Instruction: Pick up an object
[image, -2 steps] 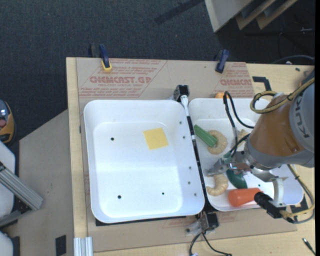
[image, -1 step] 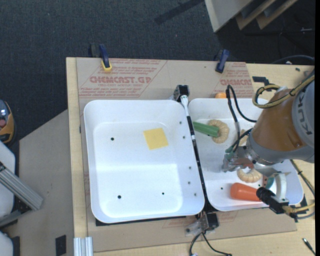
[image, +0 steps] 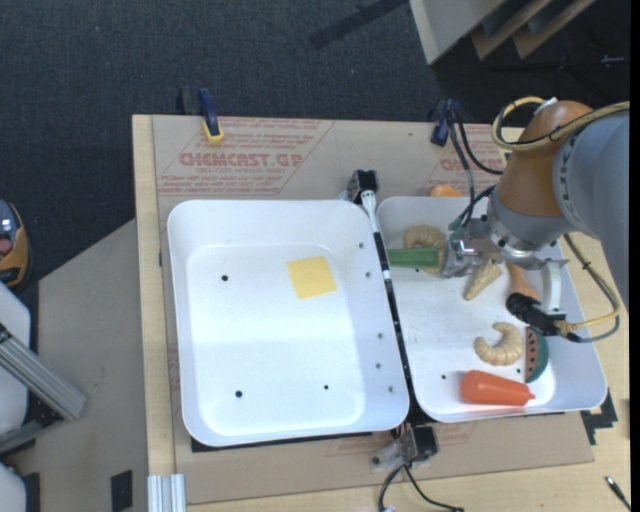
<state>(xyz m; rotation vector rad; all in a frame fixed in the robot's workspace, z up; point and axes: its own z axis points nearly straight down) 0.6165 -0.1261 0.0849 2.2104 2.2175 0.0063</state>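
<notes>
My gripper (image: 461, 256) hangs low over the back of the right bin (image: 440, 350), at the right end of a flat green piece (image: 410, 258). A tan curled pastry (image: 423, 238) lies just behind the green piece. A beige wedge (image: 482, 281) rests right beside the gripper on its near side. An orange stick (image: 521, 276) lies partly under the wrist. Nearer the front sit a second curled pastry (image: 500, 346), a watermelon slice (image: 536, 356) and a red-orange carrot (image: 494, 389). A yellow square (image: 311, 277) lies alone in the left bin (image: 200, 300).
A small orange object (image: 445, 190) sits behind the right bin's far rim. The grey arm (image: 590, 170) comes in from the right above that bin's far corner. Black cables (image: 590, 320) loop along the right rim. Clamps (image: 210, 120) hold the cardboard base.
</notes>
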